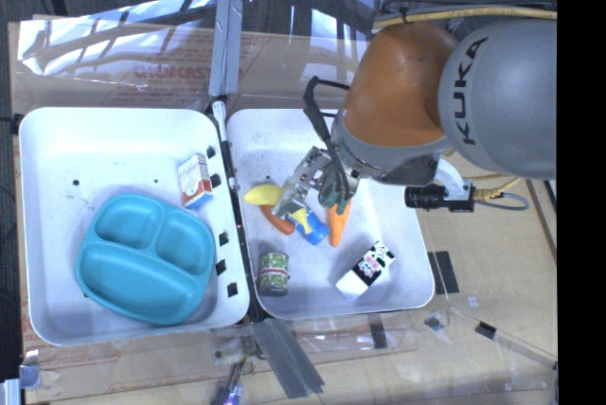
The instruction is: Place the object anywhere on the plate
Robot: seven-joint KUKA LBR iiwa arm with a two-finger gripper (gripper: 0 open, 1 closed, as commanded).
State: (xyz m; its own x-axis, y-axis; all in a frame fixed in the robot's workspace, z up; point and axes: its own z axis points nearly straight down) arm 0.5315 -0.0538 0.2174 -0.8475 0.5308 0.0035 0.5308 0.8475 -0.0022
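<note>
A blue sectioned plate [147,259] lies in the left bin, near its front. In the right bin my gripper [305,187] hangs low over a small heap of toys: a yellow banana-like piece [262,196], a red piece [276,222], a blue-and-yellow piece [308,227] and an orange carrot [338,223]. The metal fingers [301,174] reach down among them, right above the yellow and red pieces. Whether anything sits between the fingers is hidden by the heap.
A small red-and-white carton [195,179] stands in the left bin beside the divider [227,204]. The right bin [417,285] also holds a green can [273,271] and a black-and-white carton [365,268] near its front wall. The arm's orange wrist [398,91] overhangs the right bin's back.
</note>
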